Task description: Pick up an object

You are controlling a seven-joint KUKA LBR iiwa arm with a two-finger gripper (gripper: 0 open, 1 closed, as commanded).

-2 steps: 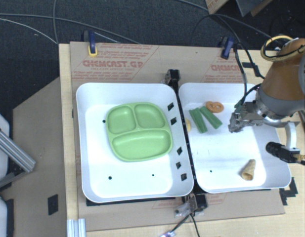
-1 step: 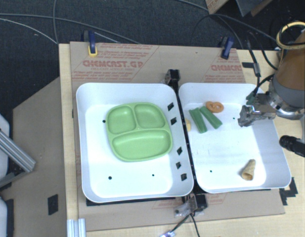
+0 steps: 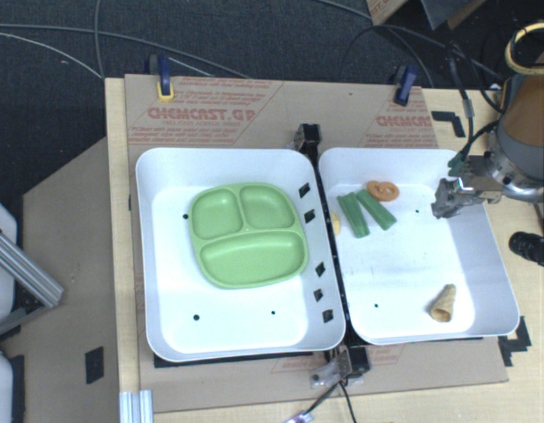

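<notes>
In the right bin (image 3: 483,263) lie two green sticks (image 3: 364,212) side by side, an orange ring-shaped piece (image 3: 383,190) just behind them, and a tan cone-shaped piece (image 3: 443,303) near the front right. A small yellow bit (image 3: 336,226) peeks out at the bin's left wall. My gripper (image 3: 448,201) hangs over the right bin's back right part, right of the orange piece. Nothing shows between its tips.
The left bin (image 3: 166,307) holds a green divided plate (image 3: 248,234) with three compartments. A black divider with clips (image 3: 317,236) runs between the bins. Blue clamps (image 3: 166,82) (image 3: 404,85) hold the cardboard base at the back. Cables cross the dark floor behind.
</notes>
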